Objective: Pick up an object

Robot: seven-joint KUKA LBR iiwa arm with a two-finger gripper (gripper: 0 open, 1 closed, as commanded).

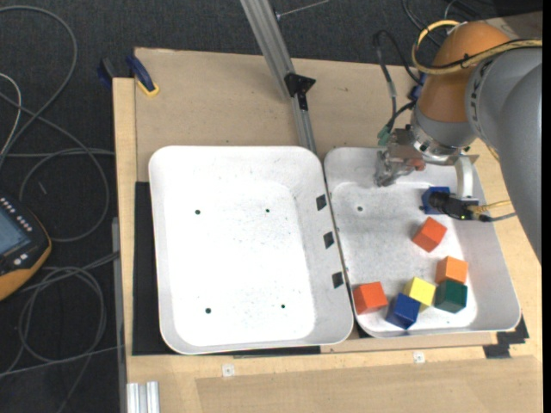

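Blocks lie scattered in the right bin (344, 166), all in its near half; an orange block (430, 234) sits tilted on its own towards the middle of the bin floor, apart from the rest; closer to the front edge a second orange block (452, 270) rests just above a dark green block (450, 296), the two touching or nearly so; a yellow block (421, 292) lies just beside the green one on its left, and a blue block (402, 311) sits against the yellow one's near corner; a red-orange block (371, 297) stands a little further left, near the front-left corner of the bin, apart from the blue one. Over the far part of the same bin hangs the gripper (389, 173), well apart from every block and with nothing visible between its fingers; whether the jaws are spread or pressed together I cannot tell, as the fingertips are small and dark against the bin. Above it the arm's orange band (456, 76) and grey link reach in from the right, with cables looped round the wrist; a small blue part (437, 198) sits beside the gripper. The left bin (172, 179) shows only a speckled white floor; black clips (328, 239) lie along the seam between the two bins; a metal pole (274, 50) slants up from behind them; a handheld pendant (19, 239) and cables lie on the dark floor at left.
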